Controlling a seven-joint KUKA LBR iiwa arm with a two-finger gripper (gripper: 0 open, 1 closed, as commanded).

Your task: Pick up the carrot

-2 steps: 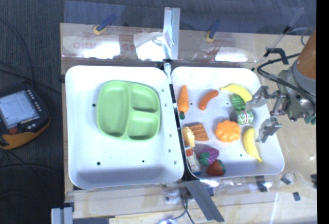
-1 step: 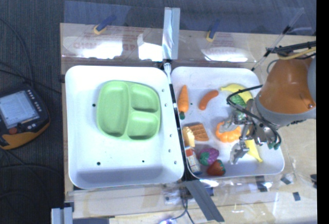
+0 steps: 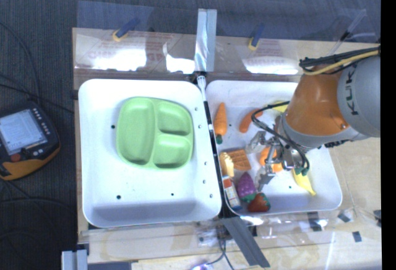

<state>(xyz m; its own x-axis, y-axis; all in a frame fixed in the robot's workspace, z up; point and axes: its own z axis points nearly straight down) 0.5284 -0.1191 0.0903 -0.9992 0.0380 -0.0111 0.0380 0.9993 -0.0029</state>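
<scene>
The carrot [image 3: 219,118] is orange with a small green tip. It lies lengthwise in the right bin [image 3: 322,204], close to the bin's left wall. My gripper [image 3: 268,157] hangs low over the middle of that bin, to the right of the carrot and a good hand's width from it. Small orange pieces [image 3: 266,153] show right at the gripper's tip, partly hidden by its metal parts. What they are cannot be made out.
A second small orange item [image 3: 247,121] lies just right of the carrot. Below are a tan bread piece [image 3: 235,160], purple grapes [image 3: 245,185], a strawberry [image 3: 258,202] and a banana [image 3: 303,182]. The left bin [image 3: 99,200] holds a green divided plate [image 3: 154,131].
</scene>
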